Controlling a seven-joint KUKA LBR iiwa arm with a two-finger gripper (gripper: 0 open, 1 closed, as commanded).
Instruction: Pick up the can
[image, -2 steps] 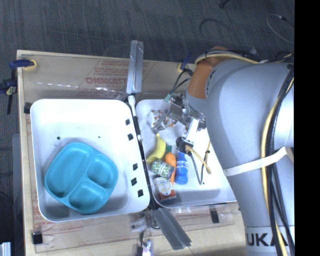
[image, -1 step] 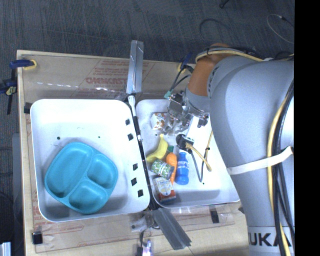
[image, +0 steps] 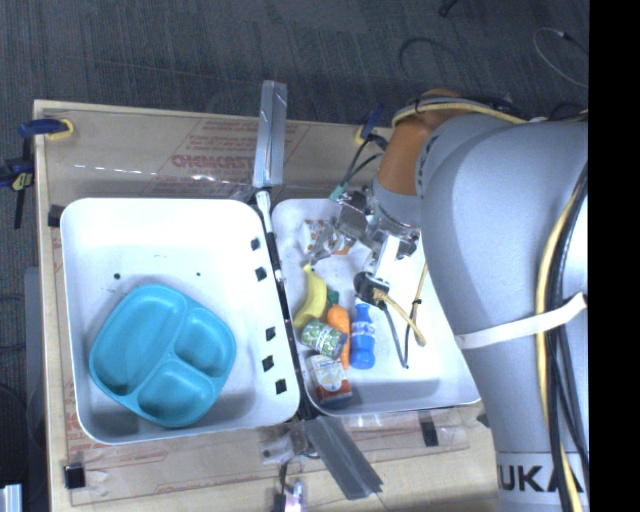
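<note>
1. Green-labelled can (image: 323, 338) lies on its side in the right bin (image: 440, 385), toward that bin's 8 o'clock, close to the divider wall between the two bins.
2. Neighbours crowd it: banana (image: 314, 297) just at its 12 o'clock, orange piece (image: 339, 319) at its 1–2 o'clock, blue bottle (image: 362, 338) at its 3 o'clock, a small packet (image: 329, 374) at its 6 o'clock. Can looks to be touching or nearly touching most of them; can't tell exactly which.
3. Gripper (image: 352, 232) sits toward the bin's 12 o'clock, well apart from the can, w/ the banana between them. Whether the hand is spread or pressed together: can't tell, too much clutter around the wrist. Nothing visibly held.
4. Step in hand, as I read it: approach, grasp not yet begun.
5. To do it well: travel toward 6–7 o'clock, stop above the can's middle, not the banana tip.
6. Turn wrist so the closing line runs across the can's short width, roughly along its curved sides, not end to end.
7. Descend straight; slanted entry prob. nudges bottle or orange piece.
8. Risk: round wall rolls out of a shallow pinch, so go low before closing.
9. Left bin (image: 80, 250) w/ blue tray (image: 160, 352) is irrelevant here.
</note>
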